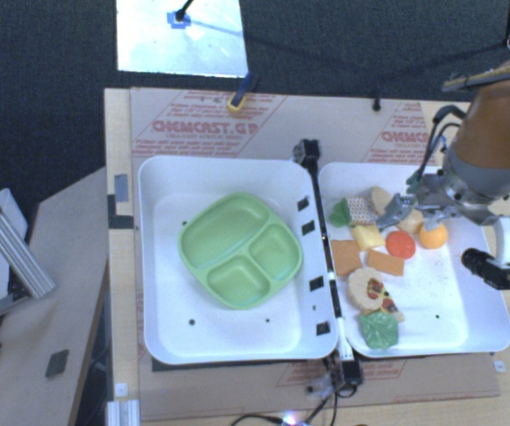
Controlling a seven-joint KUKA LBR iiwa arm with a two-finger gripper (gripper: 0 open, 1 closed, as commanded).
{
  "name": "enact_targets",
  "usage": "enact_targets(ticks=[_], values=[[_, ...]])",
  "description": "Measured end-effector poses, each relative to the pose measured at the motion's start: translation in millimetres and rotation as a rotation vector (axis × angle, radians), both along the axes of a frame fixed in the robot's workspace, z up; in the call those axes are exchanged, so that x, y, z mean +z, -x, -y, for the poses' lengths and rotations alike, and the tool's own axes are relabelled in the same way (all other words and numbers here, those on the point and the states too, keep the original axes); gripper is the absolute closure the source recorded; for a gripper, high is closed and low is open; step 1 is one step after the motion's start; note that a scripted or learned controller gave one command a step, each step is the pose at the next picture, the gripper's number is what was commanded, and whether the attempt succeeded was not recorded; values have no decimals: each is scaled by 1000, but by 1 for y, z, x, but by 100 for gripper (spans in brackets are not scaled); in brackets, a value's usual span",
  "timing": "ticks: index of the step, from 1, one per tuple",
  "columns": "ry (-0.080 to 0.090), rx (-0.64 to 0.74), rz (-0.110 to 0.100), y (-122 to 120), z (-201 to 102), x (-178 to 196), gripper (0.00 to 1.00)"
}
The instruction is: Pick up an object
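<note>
A single fixed camera hangs high above the bench (pixel 201 114) and looks down at a slant, far enough back to take in both white bins, the left bin (pixel 161 327) and the right bin (pixel 476 322), side by side, with the arm (pixel 494 136) entering from the right.

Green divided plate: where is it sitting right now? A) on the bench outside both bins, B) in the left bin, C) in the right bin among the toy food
B: the green divided plate lies flat in the left bin, while the toy food is clustered in the right bin.
</note>
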State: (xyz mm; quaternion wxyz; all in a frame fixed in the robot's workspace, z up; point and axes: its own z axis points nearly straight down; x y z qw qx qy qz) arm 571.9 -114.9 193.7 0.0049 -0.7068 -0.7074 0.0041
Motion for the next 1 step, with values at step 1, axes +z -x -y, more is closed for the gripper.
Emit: enact_targets(ticks=[1], values=[[2, 2, 14, -3, 0, 8, 0]])
